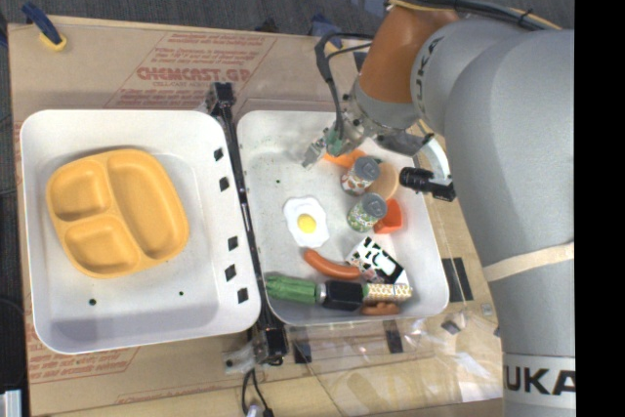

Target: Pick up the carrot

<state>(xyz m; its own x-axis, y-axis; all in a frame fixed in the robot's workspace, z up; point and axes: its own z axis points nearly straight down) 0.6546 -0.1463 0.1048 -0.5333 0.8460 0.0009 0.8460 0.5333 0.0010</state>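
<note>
The carrot (346, 156) is a small orange piece with a bit of green, lying near the far edge of the right bin (264, 210). My gripper (334, 145) is down in that bin right over the carrot's left end, touching or nearly touching it. The wrist hides part of the carrot. I cannot make out whether the carrot is held.
Close to the carrot stand two small cans (364, 173) (367, 210), a tan disc (388, 179) and a red-orange wedge (393, 217). A fried egg (307, 223), a sausage (327, 264) and a green item (293, 288) lie nearer the front. The left bin (39, 308) holds a yellow divided plate (117, 210).
</note>
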